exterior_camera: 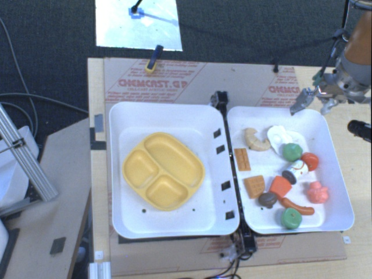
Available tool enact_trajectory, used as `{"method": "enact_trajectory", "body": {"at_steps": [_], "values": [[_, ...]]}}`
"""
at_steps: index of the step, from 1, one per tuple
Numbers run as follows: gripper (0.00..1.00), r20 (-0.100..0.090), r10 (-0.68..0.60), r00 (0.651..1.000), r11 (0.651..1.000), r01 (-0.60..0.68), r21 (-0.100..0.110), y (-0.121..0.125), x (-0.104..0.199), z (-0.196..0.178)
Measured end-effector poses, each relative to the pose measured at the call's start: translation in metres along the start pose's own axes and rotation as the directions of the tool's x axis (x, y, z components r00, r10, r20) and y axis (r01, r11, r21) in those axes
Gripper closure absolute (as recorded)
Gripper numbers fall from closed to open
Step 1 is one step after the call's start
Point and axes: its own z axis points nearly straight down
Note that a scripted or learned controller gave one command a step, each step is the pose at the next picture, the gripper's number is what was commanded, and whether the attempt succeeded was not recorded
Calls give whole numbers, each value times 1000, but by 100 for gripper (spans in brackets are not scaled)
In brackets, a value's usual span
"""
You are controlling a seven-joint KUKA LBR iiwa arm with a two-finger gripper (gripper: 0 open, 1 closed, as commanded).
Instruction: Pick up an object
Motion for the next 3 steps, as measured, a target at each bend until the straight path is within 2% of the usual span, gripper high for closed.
{"method": "enact_trajectory", "body": {"at_steps": [1, 2, 3], "values": [[0, -6, 2, 1000, 1000, -2, 9, 7, -18, 149], [0, -2, -1, 1000, 1000, 1, 4, 11, -18, 143], [0, -1, 4, 1000, 1000, -4, 2, -55, -19, 142]]}}
